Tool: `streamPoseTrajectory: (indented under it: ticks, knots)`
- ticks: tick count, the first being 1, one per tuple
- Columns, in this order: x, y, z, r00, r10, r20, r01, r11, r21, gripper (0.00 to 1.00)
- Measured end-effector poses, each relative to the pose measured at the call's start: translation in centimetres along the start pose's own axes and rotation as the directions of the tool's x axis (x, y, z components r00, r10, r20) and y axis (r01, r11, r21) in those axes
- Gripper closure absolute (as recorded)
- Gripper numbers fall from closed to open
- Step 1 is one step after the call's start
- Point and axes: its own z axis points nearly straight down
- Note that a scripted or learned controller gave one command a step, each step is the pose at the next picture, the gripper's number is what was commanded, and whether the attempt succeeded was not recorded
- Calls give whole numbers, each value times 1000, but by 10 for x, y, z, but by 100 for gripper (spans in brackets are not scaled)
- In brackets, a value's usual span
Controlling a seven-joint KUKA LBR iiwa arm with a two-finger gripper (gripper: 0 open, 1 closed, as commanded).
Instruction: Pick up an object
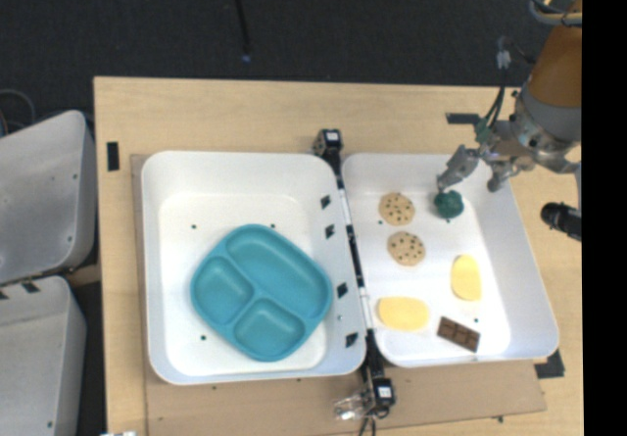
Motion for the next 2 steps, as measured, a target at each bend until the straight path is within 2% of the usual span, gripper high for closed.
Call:
streamPoseTrajectory:
  ticks: [1,2]
  knots:
    - [3,-2,43,1000,1,1,-1,1000,4,0]
    - [4,-9,104,1000,3,1,-3,1000,7,0]
